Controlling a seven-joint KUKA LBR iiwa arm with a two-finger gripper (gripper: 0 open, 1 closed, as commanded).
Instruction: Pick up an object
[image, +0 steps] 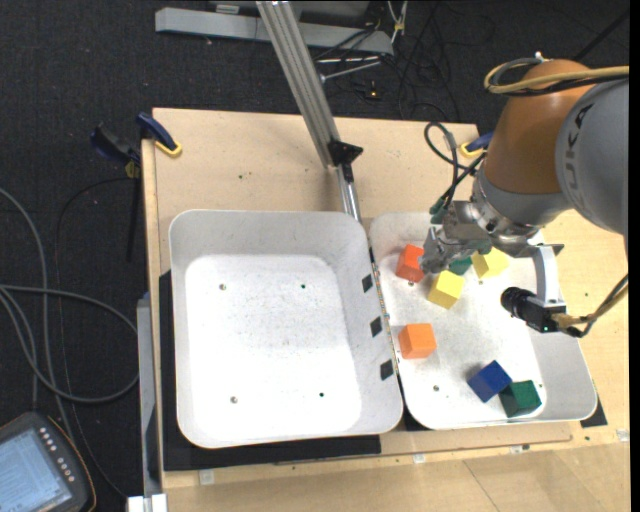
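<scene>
In the camera view the gripper (440, 258) is down in the right bin (570, 385), amid a tight cluster at about twelve o'clock of that bin: an orange block (409, 264) at its nine o'clock, a yellow block (447, 289) at five, a green piece (460, 266) and another yellow block (491, 263) at three; whether the jaws stand apart or together I cannot tell; the crowding could make the tips strike a neighbour, or pinch an edge and slip; the second orange block (417, 340), blue block (489, 380) and dark green block (520, 398) lie well apart.
</scene>
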